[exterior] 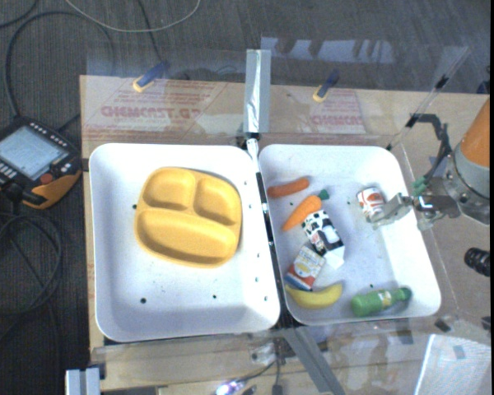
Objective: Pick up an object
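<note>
The right bin [412, 257] holds several small items: a red sausage [288, 188], a carrot [303, 211], a black-and-white carton [323, 233], a small juice box [307, 266], a banana [314, 295], a green bottle [380, 300] and a red-and-white can [370, 200]. My gripper [397, 209] reaches in over the bin's right rim. It sits low, just right of the can and close to it. Nothing shows as lifted off the bin floor.
The left bin [115, 303] carries a yellow divided tray [189, 216]. A metal post [256, 97] stands behind the seam between the bins. A teach pendant [29, 159] and cables lie on the floor at left. My arm's orange band [482, 138] is at the right.
</note>
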Robot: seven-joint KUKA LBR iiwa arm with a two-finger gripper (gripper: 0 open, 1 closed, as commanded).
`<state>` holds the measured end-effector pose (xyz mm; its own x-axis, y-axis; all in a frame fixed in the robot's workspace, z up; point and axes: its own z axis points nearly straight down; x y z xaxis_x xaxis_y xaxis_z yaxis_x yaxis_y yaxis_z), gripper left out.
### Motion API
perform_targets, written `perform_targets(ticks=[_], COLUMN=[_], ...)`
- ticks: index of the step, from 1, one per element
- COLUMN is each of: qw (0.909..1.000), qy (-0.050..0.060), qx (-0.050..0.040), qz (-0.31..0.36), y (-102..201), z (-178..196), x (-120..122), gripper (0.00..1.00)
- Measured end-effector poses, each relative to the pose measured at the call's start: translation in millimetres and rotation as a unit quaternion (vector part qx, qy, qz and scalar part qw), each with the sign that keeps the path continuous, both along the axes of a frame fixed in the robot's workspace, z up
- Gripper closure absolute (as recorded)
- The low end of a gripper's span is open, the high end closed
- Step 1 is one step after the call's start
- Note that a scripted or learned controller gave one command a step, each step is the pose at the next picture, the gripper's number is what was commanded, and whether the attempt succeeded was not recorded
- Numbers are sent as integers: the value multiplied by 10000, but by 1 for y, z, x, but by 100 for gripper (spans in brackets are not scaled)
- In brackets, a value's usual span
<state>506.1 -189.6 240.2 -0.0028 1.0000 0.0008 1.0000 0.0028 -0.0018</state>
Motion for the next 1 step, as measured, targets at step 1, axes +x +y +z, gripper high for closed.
perform_targets(ticks=[1], qw=[9997], qy=[-14], qx=[2], qz=[242], y=[-17], z=[-146], x=[49], gripper=[0])
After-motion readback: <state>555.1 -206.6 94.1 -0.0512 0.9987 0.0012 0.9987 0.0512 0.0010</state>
